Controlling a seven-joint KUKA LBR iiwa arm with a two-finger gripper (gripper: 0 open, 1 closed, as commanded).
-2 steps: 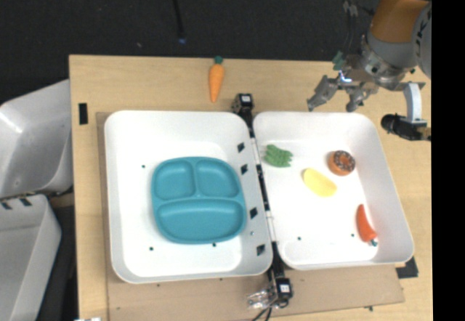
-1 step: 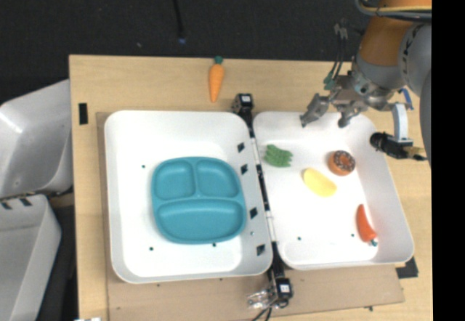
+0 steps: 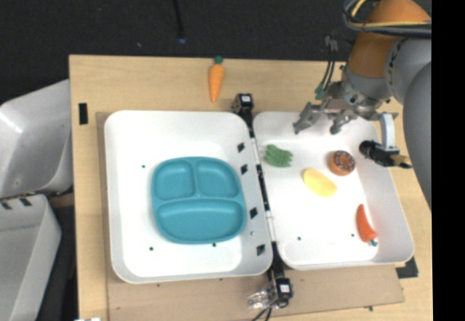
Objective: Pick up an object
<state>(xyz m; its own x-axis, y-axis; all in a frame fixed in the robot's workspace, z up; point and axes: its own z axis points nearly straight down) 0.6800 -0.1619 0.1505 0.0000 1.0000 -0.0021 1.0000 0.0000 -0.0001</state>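
Progress: nothing picked yet.
My tool (image 3: 323,120): spread wide, holding nothing, above the right bin (image 3: 290,240).
Left: grab something, maybe the green toy (image 3: 278,156).

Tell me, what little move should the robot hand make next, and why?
Probably slide down and a bit right, toward the round brown toy. The gripper hangs open over the right bin's top edge with nothing between its fingers, and that toy looks like the nearest thing to it. The yellow piece and green piece lie close by too, so either could serve instead.
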